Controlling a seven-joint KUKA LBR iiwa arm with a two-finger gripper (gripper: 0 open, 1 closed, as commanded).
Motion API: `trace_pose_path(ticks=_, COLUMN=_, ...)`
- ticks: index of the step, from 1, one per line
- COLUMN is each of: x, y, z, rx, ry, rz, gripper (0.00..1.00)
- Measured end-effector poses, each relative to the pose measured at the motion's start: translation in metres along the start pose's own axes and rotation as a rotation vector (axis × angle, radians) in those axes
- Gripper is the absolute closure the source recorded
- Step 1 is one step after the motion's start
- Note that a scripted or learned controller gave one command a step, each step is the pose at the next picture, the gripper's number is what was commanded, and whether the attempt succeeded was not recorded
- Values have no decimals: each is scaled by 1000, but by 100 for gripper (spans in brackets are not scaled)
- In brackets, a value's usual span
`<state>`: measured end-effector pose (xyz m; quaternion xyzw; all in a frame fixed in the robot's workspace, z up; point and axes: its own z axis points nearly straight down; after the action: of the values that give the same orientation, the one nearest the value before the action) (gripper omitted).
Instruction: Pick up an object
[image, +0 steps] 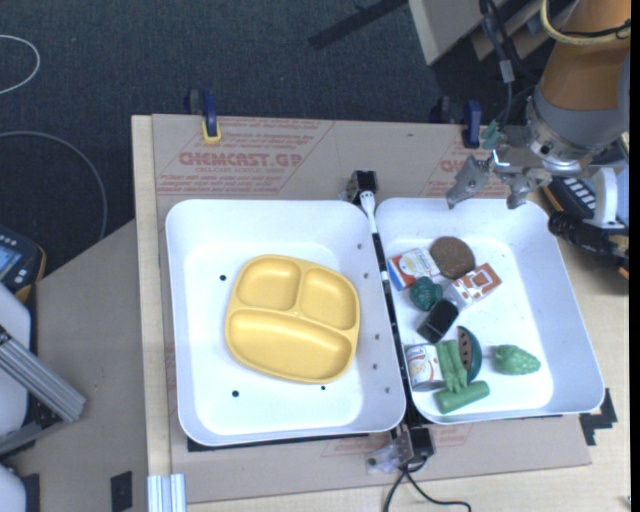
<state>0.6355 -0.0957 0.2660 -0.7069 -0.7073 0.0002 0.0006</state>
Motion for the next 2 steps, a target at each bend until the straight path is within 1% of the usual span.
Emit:
trace_pose_path(ticks=1, x=-33, y=-13, z=159, rx=5, ry=-2, rz=3, gripper=0)
trace_pose_path(ticks=2, x=34, y=-63, z=77, rx=-3, ry=4, rz=-5, gripper=0)
